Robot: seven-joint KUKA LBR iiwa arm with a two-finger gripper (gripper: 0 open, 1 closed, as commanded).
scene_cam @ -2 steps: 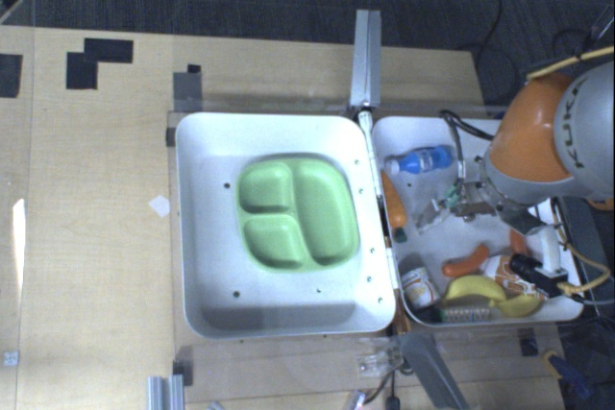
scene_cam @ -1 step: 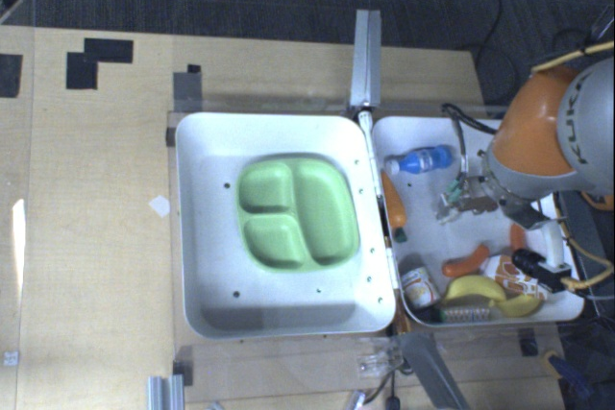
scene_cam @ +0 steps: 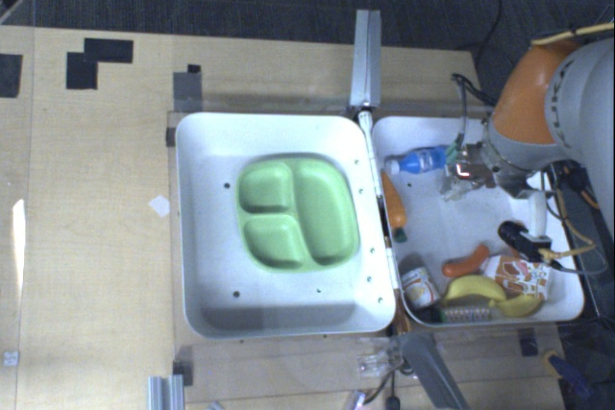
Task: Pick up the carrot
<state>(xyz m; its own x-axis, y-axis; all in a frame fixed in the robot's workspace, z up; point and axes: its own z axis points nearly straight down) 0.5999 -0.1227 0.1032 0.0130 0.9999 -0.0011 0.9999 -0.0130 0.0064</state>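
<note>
The carrot (scene_cam: 393,204) is orange with a dark green end. It lies lengthwise against the left wall of the right bin (scene_cam: 480,132), green end toward the front. My gripper (scene_cam: 463,178) hangs over the back middle of that bin, to the right of the carrot and apart from it. A clear water bottle with a blue cap (scene_cam: 420,159) lies between the gripper and the carrot's far end. I see nothing between the gripper and the bin floor below it.
A green divided plate (scene_cam: 295,211) sits in the left bin (scene_cam: 207,235). At the right bin's front lie a small can (scene_cam: 418,285), a reddish sausage (scene_cam: 467,260), a banana (scene_cam: 492,294) and a printed carton (scene_cam: 525,277).
</note>
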